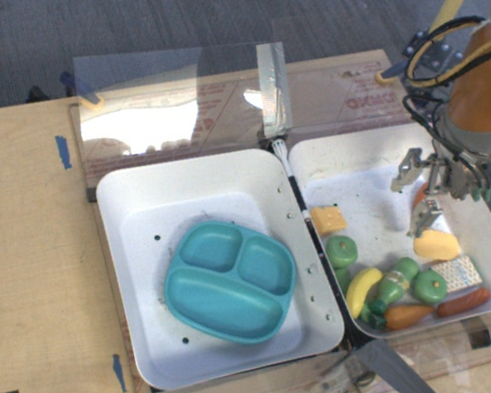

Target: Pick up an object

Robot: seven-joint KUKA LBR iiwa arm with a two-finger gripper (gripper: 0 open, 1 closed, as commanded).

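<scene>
My gripper [413, 203] hangs over the right bin [354, 172], near its right side, with the fingers spread open and nothing between them. Just below its lower fingertip lies a yellow lemon [437, 245]. Along the bin's front are a banana [363, 291], a green pepper [389, 291], a green apple [429, 285], a carrot [406, 314], a red sausage [464, 301] and a patterned block [457, 273]. An orange cheese block [329, 219] and another green apple [341, 250] sit by the left wall.
The left bin [128, 221] holds a teal divided plate [231, 281]. A clear plastic sheet [174, 109] stands behind both bins. The arm's orange band [486, 92] and its cables overhang the right bin's far right corner.
</scene>
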